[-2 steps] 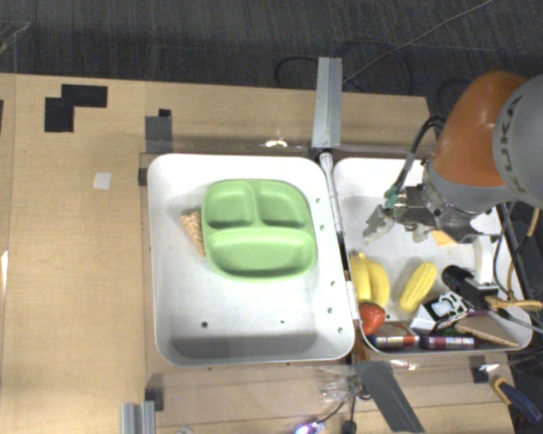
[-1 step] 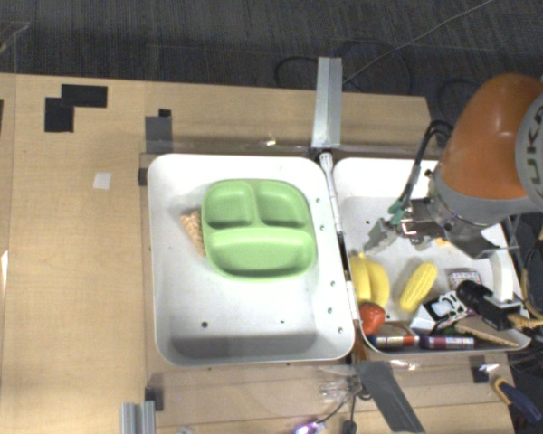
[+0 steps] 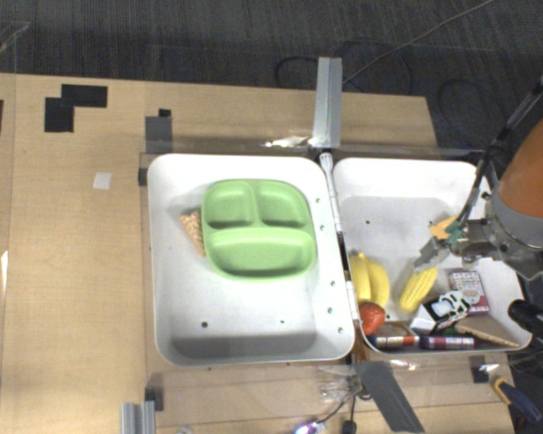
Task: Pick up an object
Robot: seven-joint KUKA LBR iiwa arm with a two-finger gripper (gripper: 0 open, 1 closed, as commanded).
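Grey arm with a broad orange band and dark cables.

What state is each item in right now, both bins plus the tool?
green divided plate: upright, flat in the left bin
bananas: lying in the right bin by the divider
corn cob: lying tilted, beside the bananas
red fruit: resting at the right bin's front edge
markers: lying flat along the front edge
tool: low over the right bin, holding nothing visible
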